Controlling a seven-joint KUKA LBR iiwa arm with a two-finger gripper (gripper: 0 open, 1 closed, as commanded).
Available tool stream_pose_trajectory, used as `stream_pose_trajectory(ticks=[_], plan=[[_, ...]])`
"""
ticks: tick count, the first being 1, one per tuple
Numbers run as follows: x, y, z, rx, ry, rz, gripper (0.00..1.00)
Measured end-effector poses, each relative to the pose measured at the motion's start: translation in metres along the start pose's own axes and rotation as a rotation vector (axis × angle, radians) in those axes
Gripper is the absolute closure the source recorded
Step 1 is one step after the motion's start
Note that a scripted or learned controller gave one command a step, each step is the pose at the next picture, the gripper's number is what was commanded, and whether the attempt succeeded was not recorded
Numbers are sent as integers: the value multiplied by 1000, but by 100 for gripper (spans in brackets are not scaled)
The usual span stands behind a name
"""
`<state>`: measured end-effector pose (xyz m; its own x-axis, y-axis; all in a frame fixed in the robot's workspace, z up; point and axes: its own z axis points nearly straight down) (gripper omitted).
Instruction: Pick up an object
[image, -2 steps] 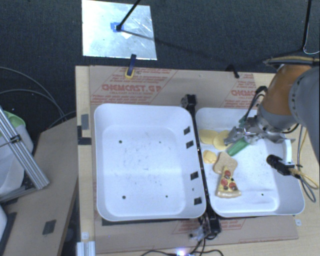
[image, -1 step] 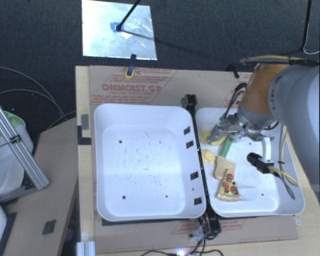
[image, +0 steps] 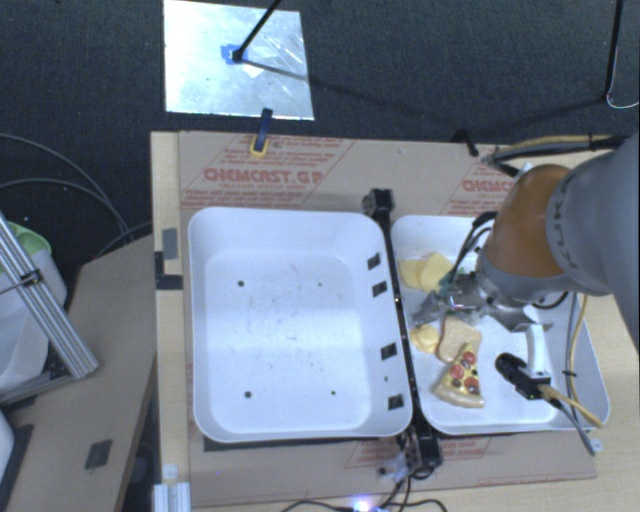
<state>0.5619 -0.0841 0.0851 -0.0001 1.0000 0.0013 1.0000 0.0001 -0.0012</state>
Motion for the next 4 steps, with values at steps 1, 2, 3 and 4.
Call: stream_pose_trajectory(ticks=[1, 2, 3, 4], plan=[[-1, 3, -11, -6, -1, -1, 100], [76, -34, -105, -9, 3, -11, 100], [128, -53, -131, -5, 2, -10, 100], [89, -47, -218, -13, -2, 2, 100]])
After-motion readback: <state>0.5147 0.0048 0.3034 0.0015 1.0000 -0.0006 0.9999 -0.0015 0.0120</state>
